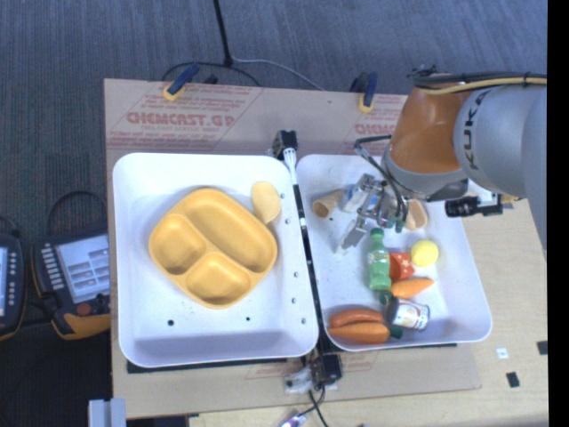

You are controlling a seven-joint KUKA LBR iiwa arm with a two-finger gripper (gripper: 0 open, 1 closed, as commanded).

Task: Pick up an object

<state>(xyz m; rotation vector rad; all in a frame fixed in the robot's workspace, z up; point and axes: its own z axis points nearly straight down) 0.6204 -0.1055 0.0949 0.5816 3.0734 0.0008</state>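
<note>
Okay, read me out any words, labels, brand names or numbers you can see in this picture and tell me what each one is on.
"CHEMCAST GP": red print on the brown board under the bins, upper left; the letters are soft, so this reading is likely but not certain.
"KU": black letters on the grey arm, cut off beyond that.
Red print on the board's upper right: too faint to read.
Small can: label too small to read.
Green bottle: label too small to read.
Pendant screen at left: blurred.

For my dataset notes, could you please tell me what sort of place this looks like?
Probably a robotics lab's grasping test bench: a grey arm reaches over two white bins of toy food, clamps hold a board to the bench, and a pendant sits on the carpet.
</note>
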